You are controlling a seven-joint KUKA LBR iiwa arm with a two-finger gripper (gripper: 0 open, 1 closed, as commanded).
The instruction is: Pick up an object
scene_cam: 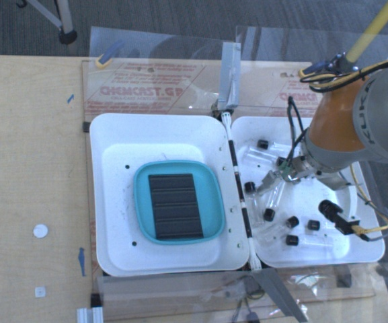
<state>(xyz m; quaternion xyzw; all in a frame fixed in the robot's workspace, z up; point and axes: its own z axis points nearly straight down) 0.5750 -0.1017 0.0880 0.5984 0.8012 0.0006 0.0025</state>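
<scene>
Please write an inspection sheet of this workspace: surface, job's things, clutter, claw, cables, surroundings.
Surface: wooden bench bearing two white bins, left bin and right bin.
Job's things: small clear vials with black caps scattered in the right bin.
Clutter: teal tray with a dark ribbed insert in the left bin.
Claw: claw low over the right bin; finger state unclear.
Cables: black and yellow cables along the arm.
Surroundings: clear plastic sheet behind the bins; grey floor.

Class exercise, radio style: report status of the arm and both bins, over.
Gripper down in right bin, among small clear tubes with black caps. Nothing seen held. Left bin holds teal tray.
</scene>
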